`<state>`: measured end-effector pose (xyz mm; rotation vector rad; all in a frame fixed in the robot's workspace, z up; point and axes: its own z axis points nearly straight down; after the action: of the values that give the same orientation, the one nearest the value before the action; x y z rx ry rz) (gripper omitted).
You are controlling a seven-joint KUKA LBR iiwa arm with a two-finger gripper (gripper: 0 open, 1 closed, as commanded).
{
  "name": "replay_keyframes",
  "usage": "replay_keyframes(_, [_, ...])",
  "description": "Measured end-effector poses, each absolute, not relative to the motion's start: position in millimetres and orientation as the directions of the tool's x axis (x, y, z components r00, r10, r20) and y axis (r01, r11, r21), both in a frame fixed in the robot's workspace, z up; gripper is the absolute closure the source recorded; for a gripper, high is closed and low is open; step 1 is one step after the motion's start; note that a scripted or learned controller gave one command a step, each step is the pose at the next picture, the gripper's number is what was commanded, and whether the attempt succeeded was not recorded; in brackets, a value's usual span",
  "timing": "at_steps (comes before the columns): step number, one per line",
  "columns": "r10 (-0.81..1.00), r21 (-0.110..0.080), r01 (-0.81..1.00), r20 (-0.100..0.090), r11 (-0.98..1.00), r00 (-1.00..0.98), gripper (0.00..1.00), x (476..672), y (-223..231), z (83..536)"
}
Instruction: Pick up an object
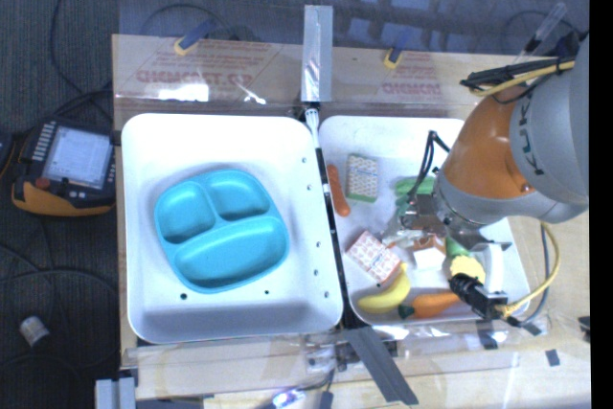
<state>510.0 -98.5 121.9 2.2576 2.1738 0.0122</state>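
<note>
Working from my end, I start at the left of the frame, where the left bin (134, 235) holds a blue divided tray (222, 227) lying flat near its middle, three compartments up and nothing in them that I can make out. Moving right across the divider, the right bin (330, 134) is the busy one: a thin orange stick-like piece (335, 190) lies along its left wall, a small green-and-white checked packet (362, 177) sits just beside it toward the top, a red-and-white patterned packet (372, 255) lies lower down, and a yellow banana (385, 294) rests near the bottom edge, touching an orange carrot (434, 305) to its right. Something green (412, 188) peeks out by the wrist. The gripper (424, 230) hangs over the middle of this bin, just right of the patterned packet; whether it is parted or closed I cannot tell from here, and I see nothing held in it. I judge the patterned packet the nearest candidate: probably light and somewhat soft, flat enough to slip, so I'd take it across its narrower sides. The banana looks like a toy, firmer, and best pinched across its middle.
</note>
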Motion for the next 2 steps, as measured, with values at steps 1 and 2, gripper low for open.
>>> replay_keyframes(1, [1.0,-0.002,1.0,-0.003,-0.031,0.031,1.0,548.0,-181.2,184.5])
replay_keyframes(2, [1.0,-0.002,1.0,-0.003,-0.031,0.031,0.0,547.9,-181.2,184.5])
